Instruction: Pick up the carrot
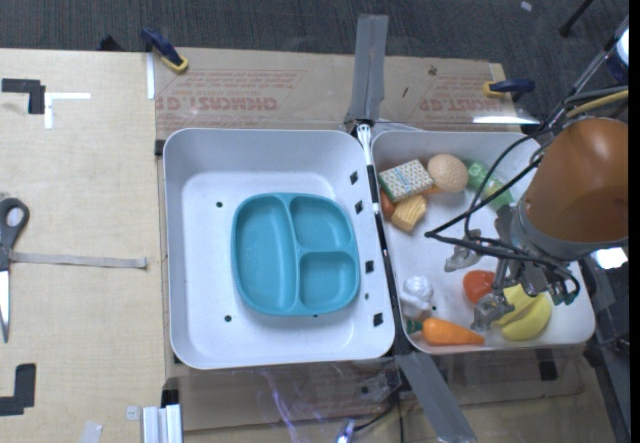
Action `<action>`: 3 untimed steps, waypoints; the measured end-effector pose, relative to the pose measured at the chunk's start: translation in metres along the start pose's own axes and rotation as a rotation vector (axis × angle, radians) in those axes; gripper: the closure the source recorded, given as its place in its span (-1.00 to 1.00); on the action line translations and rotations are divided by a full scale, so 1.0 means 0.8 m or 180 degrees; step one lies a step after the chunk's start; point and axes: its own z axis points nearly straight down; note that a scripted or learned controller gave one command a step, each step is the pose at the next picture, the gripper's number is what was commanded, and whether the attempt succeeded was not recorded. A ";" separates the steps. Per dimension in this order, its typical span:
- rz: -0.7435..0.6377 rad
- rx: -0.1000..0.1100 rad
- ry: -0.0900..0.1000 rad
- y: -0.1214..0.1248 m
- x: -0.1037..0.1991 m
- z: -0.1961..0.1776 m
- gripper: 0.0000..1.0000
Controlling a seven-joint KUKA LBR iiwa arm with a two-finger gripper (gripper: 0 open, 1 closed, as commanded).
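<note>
Carrot (pixel 452 333): lies flat near the front wall of the right bin (pixel 572 335), at about 6 o'clock in that bin, pointed end toward the right.
End effector (pixel 490 309): hangs low over the right bin, just above and to the 1 o'clock side of the carrot; I cannot tell how far apart it stands, and nothing shows gripped in it.
Arm (pixel 585 181): reaches in from 3 o'clock, its orange band over the right bin's right half, black cables looping across the bin.
Tomato (pixel 478 283): red, just at 11 o'clock of the end effector, partly hidden by it.
Banana (pixel 530 317): yellow, at 3 o'clock of the carrot, beside the end effector.
White piece (pixel 416 291): small, at 10 o'clock of the carrot.
Back of right bin: a patterned box (pixel 405 178), a tan egg-like ball (pixel 447 172), a green piece (pixel 478 174) and a yellow-orange wedge (pixel 409 212).
Left bin (pixel 190 231): holds a teal divided plate (pixel 297 253) near its middle.
Worktop (pixel 75 221): scissors (pixel 8 241) at 9 o'clock, by the left edge.
</note>
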 end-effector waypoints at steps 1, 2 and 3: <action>0.0133 -0.0005 0.0005 0.007 -0.001 0.012 -1.00; 0.0382 -0.0003 0.0002 -0.004 -0.001 0.010 -1.00; -0.0840 0.0023 -0.0019 0.024 -0.006 0.037 -1.00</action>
